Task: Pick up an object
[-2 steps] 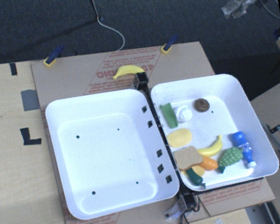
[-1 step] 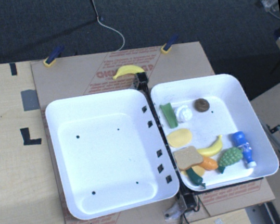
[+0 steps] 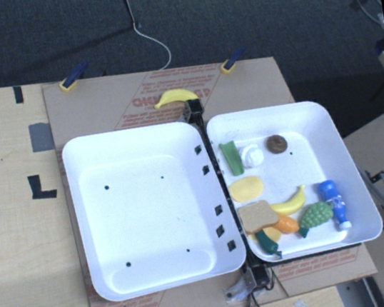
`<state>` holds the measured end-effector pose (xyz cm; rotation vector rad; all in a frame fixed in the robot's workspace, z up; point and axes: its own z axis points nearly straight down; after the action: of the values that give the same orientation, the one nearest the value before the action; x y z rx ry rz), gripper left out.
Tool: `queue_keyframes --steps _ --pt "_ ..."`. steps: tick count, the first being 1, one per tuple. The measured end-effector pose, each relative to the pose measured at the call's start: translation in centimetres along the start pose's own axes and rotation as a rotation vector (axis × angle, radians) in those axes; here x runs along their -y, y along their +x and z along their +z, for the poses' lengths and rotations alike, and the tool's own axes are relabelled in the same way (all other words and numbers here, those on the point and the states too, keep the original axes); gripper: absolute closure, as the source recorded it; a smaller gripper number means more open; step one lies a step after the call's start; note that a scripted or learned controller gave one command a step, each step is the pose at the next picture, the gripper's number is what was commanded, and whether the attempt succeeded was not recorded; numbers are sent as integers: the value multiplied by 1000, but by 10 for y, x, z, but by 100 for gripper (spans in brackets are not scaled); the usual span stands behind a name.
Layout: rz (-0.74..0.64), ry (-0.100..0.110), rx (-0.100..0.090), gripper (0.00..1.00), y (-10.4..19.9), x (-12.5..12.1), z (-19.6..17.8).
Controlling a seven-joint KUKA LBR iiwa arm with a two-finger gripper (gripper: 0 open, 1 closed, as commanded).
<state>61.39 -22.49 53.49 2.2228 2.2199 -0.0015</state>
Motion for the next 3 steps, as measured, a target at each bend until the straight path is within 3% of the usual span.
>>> queue_keyframes --steps 3 --pt "-2 0 -1 100 2 93 0"
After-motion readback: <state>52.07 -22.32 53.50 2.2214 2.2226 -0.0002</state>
